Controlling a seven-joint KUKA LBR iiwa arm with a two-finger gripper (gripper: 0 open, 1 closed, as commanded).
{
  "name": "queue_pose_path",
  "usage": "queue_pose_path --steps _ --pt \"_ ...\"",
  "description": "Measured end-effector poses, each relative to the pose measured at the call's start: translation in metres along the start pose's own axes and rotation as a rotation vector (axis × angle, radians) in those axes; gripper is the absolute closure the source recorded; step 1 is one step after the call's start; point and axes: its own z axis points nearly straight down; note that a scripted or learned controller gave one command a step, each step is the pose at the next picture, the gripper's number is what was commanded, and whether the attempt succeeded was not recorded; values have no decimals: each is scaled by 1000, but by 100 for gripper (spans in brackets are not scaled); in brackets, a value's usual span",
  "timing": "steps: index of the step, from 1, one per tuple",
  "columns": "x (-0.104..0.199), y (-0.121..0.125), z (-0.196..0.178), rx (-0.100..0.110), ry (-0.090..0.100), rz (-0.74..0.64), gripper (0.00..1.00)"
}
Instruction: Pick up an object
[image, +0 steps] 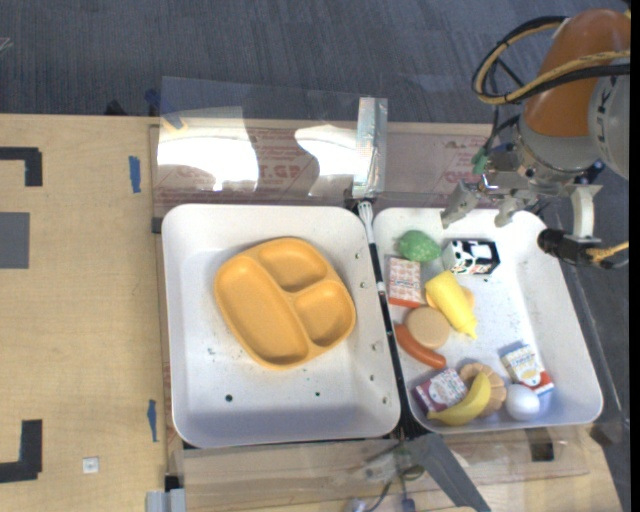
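A pale wooden bench (80, 330) carries 2 shallow white bins side by side, seen from the fixed overhead camera. The left bin (190, 400) holds a glossy orange 3-compartment plate (285, 300). The right bin (575, 350) is crowded with toy food: a green knobbly vegetable (418, 245) at 11 o'clock, a black-and-white carton (473, 256) just beside it, a smooth yellow corn cob (452, 303) at centre, a banana (470, 400) and a white egg (522, 401) at 6 o'clock. The gripper (485, 207) hovers over the bin's 12 o'clock rim, fingers spread and empty. Judged as the approach step; next it must descend onto 1 object, probably the carton.
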Motion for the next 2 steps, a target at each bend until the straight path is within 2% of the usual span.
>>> queue_pose_path --steps 1,2 --pt "18 -69 94 8 1 25 0" --pt "10 -62 119 -8 -2 117 0"
